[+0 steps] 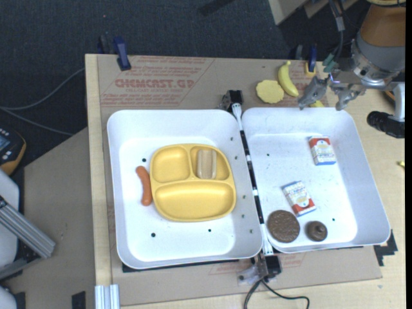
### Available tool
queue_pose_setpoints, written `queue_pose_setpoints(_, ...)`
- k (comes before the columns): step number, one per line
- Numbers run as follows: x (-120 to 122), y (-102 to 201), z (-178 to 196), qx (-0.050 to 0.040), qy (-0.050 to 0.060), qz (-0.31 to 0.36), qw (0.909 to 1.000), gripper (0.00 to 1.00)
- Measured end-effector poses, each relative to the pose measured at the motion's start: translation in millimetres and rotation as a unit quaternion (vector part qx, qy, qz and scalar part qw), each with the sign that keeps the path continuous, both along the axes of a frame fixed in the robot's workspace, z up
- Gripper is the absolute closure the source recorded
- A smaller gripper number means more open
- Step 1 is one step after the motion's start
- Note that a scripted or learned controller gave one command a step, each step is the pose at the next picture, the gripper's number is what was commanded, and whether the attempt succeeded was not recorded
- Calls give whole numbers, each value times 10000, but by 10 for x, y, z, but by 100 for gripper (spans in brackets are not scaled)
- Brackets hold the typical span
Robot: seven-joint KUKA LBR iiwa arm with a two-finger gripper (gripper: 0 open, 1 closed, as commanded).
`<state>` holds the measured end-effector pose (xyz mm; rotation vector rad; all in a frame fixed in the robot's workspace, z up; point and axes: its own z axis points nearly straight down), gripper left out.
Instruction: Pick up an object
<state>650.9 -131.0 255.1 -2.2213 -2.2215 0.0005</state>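
While the desk [96,172] carried two white bins, the left bin [125,230] held a yellow divided tray [192,192] with a sausage [145,185] beside it. The right bin [360,192] held two small cartons [299,197], a brown cookie [283,226] and a chocolate doughnut [316,230]. Above its far rim hovered the gripper [324,96], fingers spread and empty. A clean pick likely meant descending squarely over one carton, well clear of its neighbours.

The arm [384,18] is cut off by the top edge.
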Motion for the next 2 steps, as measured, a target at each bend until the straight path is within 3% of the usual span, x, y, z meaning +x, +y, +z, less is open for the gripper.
queue_pose_setpoints(1, 132, -521, -1216, 1, 45, -21, 10000, 0)
queue_pose_setpoints(2, -23, -935, -1295, -1, 8, -20, 10000, 0)
